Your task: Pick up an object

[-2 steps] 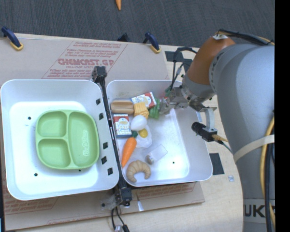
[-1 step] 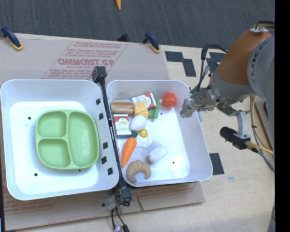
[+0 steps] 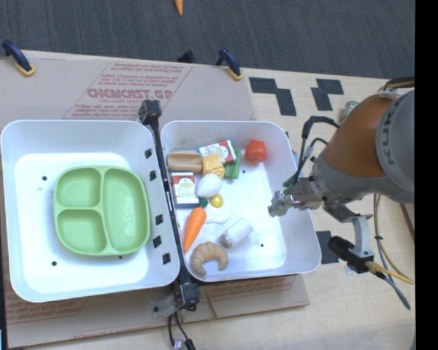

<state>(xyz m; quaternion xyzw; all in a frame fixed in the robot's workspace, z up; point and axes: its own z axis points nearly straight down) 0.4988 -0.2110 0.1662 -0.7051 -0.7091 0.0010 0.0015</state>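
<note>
The grey arm with its orange band (image 3: pixel 365 148) is being seen closest to the lens, reaching in from the right; the two-finger gripper (image 3: pixel 279 203) is being held low over the right rim of the right-hand shallow white bin (image 3: pixel 301 250), above bare white floor; whether it is open or closed cannot be told from this angle, and nothing is being seen carried by it.

The goods are being left untouched, as far as can be judged; a golden toy croissant (image 3: pixel 210 257) is lying at the near end of that bin, with a small white block (image 3: pixel 237 232) just beside it and an orange toy carrot (image 3: pixel 194 227) slanting along the left wall; further up, a white egg (image 3: pixel 209 186) is being flanked by a small red-and-white packet (image 3: pixel 184 189), a hot dog in its bun (image 3: pixel 184 160), a yellow ridged piece (image 3: pixel 213 165) and a printed carton (image 3: pixel 220 152); a red tomato (image 3: pixel 255 151) is sitting alone near the far right corner.

The left-hand white bin (image 3: pixel 14 217) is being occupied by a pale green sectioned plate (image 3: pixel 102 210).

So the pick is being judged as not yet made; the white block and the tomato are lying nearest the tool, both apart from it; choosing, closing and lifting are all being left to do.
</note>
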